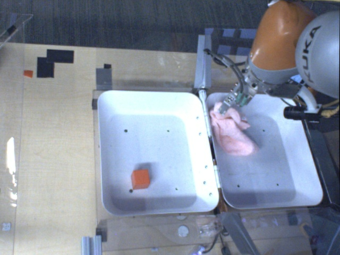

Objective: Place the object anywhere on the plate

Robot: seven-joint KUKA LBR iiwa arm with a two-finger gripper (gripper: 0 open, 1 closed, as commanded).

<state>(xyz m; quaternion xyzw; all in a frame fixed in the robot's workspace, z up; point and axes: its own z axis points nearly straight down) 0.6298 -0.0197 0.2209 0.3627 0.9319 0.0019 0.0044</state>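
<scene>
A crumpled pink cloth (232, 135) lies in the right white bin (297, 190), close to its left wall. Its upper corner is drawn up to a point at my gripper (225, 108), which reaches down from the orange-banded wrist (276, 33) and is shut on that corner. The rest of the cloth trails down and to the right, casting a shadow on the bin floor. A small orange-red block (141, 179) sits in the left white bin (159, 105), near its front left.
The wall between the two bins (208, 142) runs just left of the cloth. Black markers (52, 61) and a small red square (27, 74) lie on the wooden bench at the far left. The arm's body covers the right bin's back right corner.
</scene>
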